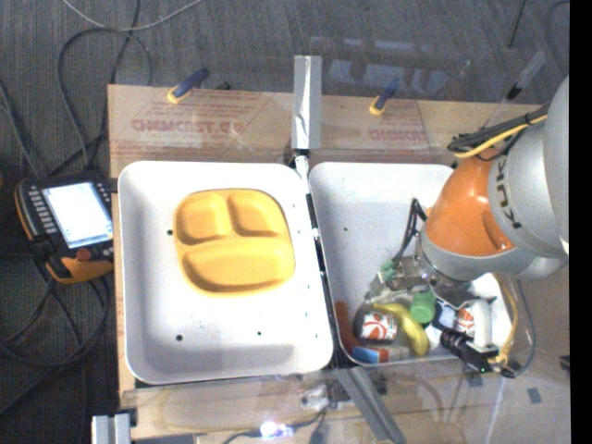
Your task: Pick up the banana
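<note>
Banana (pixel 409 326) lies in right bin (pixel 370 202), near front wall, wedged btwn red can (pixel 376 326) & green lid (pixel 423 309), so approach is crowded; gripper (pixel 400 280) hangs just above it; grip state: can't tell.

The arm (pixel 546 192) is grey with an orange band (pixel 462 215), black lettering, and yellow-black cables along it.

Yellow divided tray (pixel 235 240) in left bin (pixel 139 276); can (pixel 377 326) in right bin (pixel 361 202).
</note>
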